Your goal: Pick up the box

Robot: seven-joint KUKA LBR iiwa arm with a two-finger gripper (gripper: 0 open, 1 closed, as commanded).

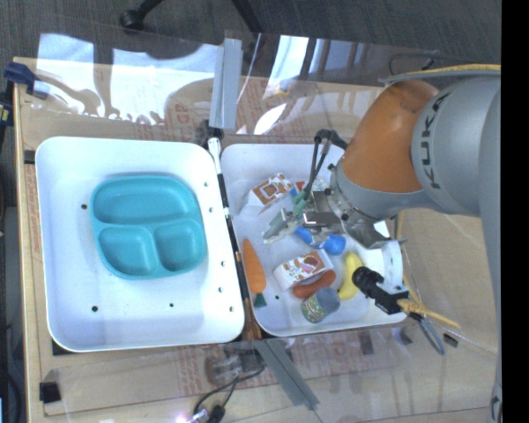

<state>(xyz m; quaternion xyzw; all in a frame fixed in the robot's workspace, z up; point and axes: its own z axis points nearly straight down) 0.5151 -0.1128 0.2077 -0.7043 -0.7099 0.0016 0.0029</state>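
Hovering over the right bin [247, 307], the arm [423, 148] has its gripper [293, 221] low among the clutter, and the view does not let one tell how the gripper is set or whether it has anything. The step in hand looks like the approach for a grasp. The likeliest target, a small box [274, 189] with red and white print, lies near the bin's far wall, just beside the gripper. A second printed box [298, 269] lies nearer the front, with a sausage-like piece [314, 281] against it. The next move calls for settling squarely over one box. A carrot [254, 266], a blue piece [334, 243], a yellow piece [352, 271] and a can [317, 307] crowd close. The left bin [62, 307] holds a teal divided tray [148, 225].
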